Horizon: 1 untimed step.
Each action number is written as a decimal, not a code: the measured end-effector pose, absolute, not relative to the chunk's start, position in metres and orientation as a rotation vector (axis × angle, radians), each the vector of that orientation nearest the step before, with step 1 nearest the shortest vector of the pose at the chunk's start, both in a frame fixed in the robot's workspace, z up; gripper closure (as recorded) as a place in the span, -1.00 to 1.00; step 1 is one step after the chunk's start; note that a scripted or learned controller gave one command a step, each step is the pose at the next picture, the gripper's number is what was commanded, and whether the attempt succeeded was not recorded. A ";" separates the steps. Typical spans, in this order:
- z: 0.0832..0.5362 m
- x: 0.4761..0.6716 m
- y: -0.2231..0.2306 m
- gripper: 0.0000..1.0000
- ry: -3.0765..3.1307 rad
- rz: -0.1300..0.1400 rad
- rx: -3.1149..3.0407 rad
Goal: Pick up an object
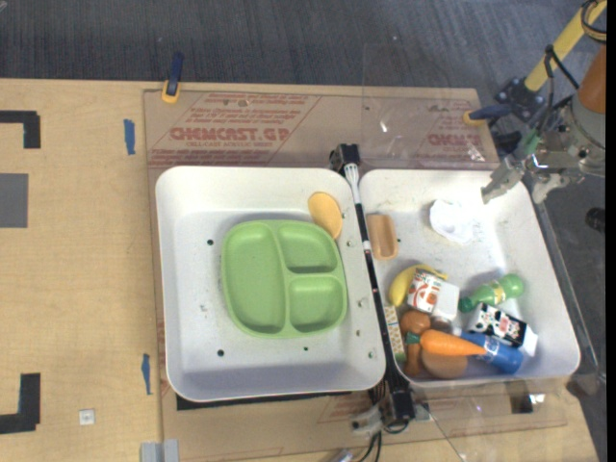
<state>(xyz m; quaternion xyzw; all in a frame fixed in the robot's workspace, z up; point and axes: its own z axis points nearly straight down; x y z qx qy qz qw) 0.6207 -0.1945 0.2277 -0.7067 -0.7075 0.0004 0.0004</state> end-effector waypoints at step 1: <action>0.149 0.589 -0.144 -1.00 -2.602 0.002 -1.749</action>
